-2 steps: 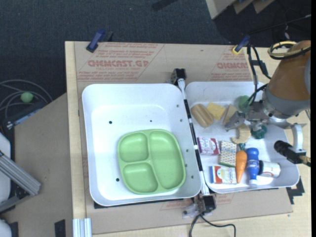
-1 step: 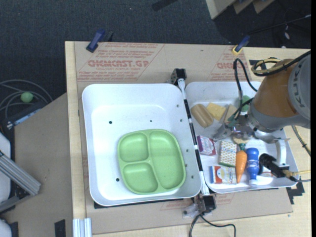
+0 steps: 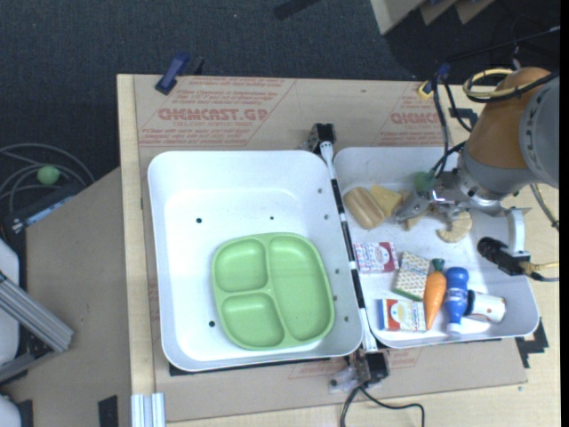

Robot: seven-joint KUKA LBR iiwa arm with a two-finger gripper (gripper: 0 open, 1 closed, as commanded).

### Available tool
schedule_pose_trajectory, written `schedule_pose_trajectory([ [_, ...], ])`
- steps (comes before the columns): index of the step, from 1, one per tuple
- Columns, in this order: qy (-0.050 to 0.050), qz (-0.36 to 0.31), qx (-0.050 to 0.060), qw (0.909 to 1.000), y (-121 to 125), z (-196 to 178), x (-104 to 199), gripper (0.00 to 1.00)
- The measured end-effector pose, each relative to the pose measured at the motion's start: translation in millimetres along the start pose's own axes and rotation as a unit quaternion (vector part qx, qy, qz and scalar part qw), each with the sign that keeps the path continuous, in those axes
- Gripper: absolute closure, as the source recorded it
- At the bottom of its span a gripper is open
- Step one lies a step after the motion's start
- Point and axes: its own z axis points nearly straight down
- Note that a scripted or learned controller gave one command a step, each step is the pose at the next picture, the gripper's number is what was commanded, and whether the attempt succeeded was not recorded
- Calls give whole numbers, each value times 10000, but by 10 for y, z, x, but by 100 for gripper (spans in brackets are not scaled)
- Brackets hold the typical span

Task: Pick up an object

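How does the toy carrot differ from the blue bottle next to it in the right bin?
The toy carrot is orange with a green top and tapers to a point; the blue bottle is blue with a white end and keeps an even width. The carrot lies left of the bottle. Both lie side by side, lengthwise, in the right bin.

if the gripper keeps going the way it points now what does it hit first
The gripper points toward the left of the view, so it would probably meet the bread slice first; depth is unclear from this slanted view.

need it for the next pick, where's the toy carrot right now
The carrot lies in the right bin, toward its near edge, between a patterned square and a blue bottle.
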Motion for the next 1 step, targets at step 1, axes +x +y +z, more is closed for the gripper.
schedule_pose_trajectory([
  [1,7,-6,-3,10000,444,-1,257,0],
])
